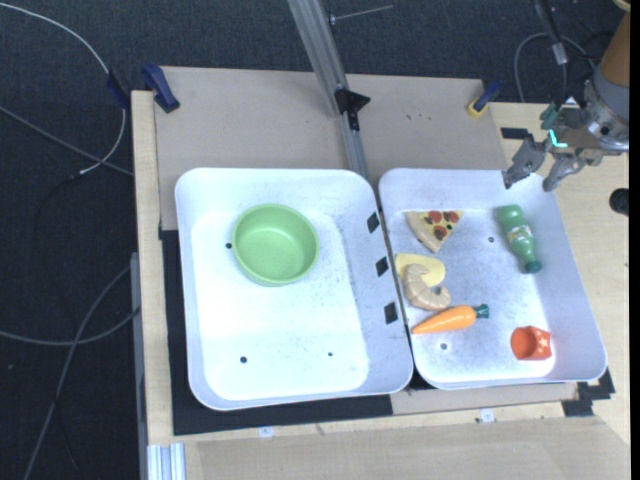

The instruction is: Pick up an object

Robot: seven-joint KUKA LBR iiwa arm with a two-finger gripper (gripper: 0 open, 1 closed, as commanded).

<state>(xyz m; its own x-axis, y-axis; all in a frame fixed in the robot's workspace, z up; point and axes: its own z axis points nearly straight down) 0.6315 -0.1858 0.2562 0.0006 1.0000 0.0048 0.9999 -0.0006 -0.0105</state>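
Above right bin's rim, open claw

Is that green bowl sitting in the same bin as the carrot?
No, the green bowl sits alone in the left bin, while the carrot lies in the right bin.

Plastic toys in speckled white bins on a matt wooden counter

Both bins look like smooth white plastic, faintly glossy and peppered with dark specks. The green bowl, bottle, carrot, pizza slice and red piece all look like smooth plastic with a soft sheen. The counter is pale, matt wood or board. A ribbed metal bar looks brushed and dull.
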